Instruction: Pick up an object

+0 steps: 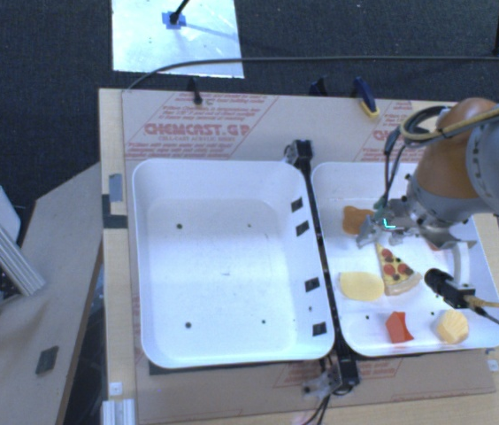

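A grey robot arm [488, 162] with an orange band reaches in over two shallow white bins set side by side on a bench. The left bin [157, 264] lies well away from the gripper [389, 226], which hangs low over the right bin [333, 180], near that bin's middle. Whether the gripper is wide, narrow or holding anything cannot be told from this angle. Several toy foods lie around it. Just below the gripper is a pizza slice [397, 271], the nearest piece. Touching or almost touching the gripper, on the side toward the left bin, is an orange piece [353, 220], partly hidden. Further below, toward the bench's front edge, sit a pale yellow oval piece [361, 286], a small red piece [398, 328] and a pale yellow lump [451, 327]. To pick well, the arm should likely centre over one piece alone, the pizza slice or the orange piece, then descend straight so neighbours are not nudged.
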Motion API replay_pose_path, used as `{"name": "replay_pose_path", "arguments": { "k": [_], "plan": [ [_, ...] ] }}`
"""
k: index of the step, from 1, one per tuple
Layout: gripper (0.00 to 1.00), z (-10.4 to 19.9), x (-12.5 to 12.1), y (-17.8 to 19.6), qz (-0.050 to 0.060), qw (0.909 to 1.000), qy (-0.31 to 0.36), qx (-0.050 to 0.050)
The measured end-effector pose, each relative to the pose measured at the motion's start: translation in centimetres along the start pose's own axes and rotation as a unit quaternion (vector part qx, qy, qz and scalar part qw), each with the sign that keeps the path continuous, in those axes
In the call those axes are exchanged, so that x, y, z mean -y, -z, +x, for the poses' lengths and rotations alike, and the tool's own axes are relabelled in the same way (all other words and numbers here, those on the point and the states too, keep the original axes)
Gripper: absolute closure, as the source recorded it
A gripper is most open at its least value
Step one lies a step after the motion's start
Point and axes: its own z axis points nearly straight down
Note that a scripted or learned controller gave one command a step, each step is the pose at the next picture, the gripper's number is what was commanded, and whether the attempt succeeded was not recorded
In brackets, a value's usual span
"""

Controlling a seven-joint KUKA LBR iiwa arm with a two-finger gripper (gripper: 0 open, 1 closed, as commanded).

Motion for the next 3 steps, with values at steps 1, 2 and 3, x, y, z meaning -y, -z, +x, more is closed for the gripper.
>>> {"name": "replay_pose_path", "arguments": {
  "k": [1,2,3],
  "plan": [
    [0.00,0.7,-4.1,-2.2,-0.001,1.0000,0.001,0.000],
    [1.00,0.6,-4.1,-1.0,-0.002,1.0000,0.002,0.000],
    [0.00,0.6,-4.1,-1.0,-0.002,1.0000,0.002,0.000]
  ]
}}
